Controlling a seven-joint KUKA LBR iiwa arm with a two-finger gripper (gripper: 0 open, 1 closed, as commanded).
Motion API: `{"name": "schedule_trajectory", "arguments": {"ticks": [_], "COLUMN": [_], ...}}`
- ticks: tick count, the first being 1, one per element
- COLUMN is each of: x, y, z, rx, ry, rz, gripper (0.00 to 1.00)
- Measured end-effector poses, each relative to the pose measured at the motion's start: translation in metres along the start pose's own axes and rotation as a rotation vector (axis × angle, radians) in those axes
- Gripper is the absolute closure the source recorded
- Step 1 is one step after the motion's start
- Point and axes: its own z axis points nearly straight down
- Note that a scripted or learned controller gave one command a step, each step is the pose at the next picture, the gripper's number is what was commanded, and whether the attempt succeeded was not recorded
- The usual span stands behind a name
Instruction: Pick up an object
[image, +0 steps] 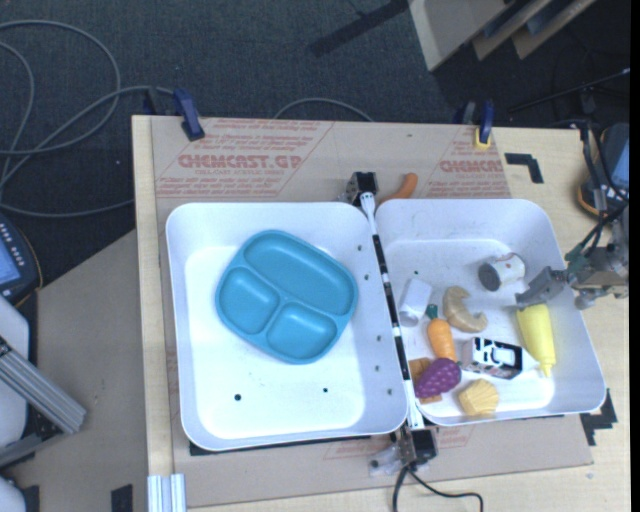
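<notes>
Two white bins sit side by side on a wooden bench, seen from above at a slant. In the left bin (200, 400) lies a blue plate (287, 296) with three compartments, tilted a little toward the bin's upper half. The right bin (570, 385) holds a cluster of small toys: a white cup (501, 271) lying on its side, a tan shell-like piece (464, 311), a carrot (441, 338), purple grapes (438, 377), a yellow corn piece (479, 398), a black-and-white block (497, 355), a small white packet (414, 297), and a yellow bottle (537, 335) lying near the bin's right wall. An orange item (405, 186) rests on the bench just above the bins' meeting point. The gripper (540, 287) reaches in from the right, over the right bin's right side, just above the yellow bottle and just right of the cup. Whether it is clenched or released cannot be told, and nothing is seen between its tips.
</notes>
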Motion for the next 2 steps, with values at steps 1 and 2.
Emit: {"name": "schedule_trajectory", "arguments": {"ticks": [1, 2], "x": [0.057, 0.098], "y": [0.001, -0.006], "z": [0.077, 0.144], "rx": [0.009, 0.006], "ry": [0.006, 0.003], "rz": [-0.005, -0.003], "gripper": [0.0, 0.0]}}
